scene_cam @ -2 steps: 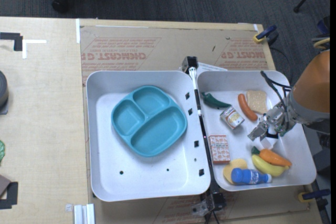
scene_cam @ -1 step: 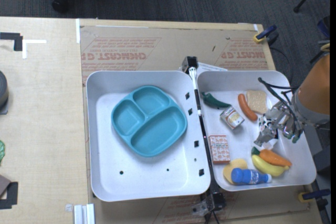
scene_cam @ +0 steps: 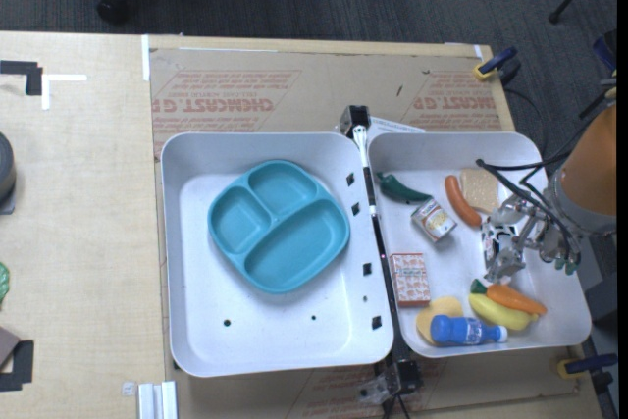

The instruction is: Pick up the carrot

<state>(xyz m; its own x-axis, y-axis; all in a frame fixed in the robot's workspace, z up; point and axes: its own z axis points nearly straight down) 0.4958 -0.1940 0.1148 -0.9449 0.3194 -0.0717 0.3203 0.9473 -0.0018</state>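
The carrot (scene_cam: 517,298), orange with a green top, lies in the right bin (scene_cam: 559,334) near its front right corner. It rests against a yellow banana (scene_cam: 497,311). My gripper (scene_cam: 503,259) hangs just behind and above the carrot's green end, a small gap away from it. Nothing shows in its grasp. The grey arm with its orange band (scene_cam: 597,174) comes in from the right edge.
The right bin also holds a blue bottle (scene_cam: 465,331), a red box (scene_cam: 410,278), a small carton (scene_cam: 434,221), a sausage (scene_cam: 461,199), a bread slice (scene_cam: 483,188) and a green pepper (scene_cam: 399,187). A blue divided plate (scene_cam: 280,226) sits in the left bin (scene_cam: 196,329).
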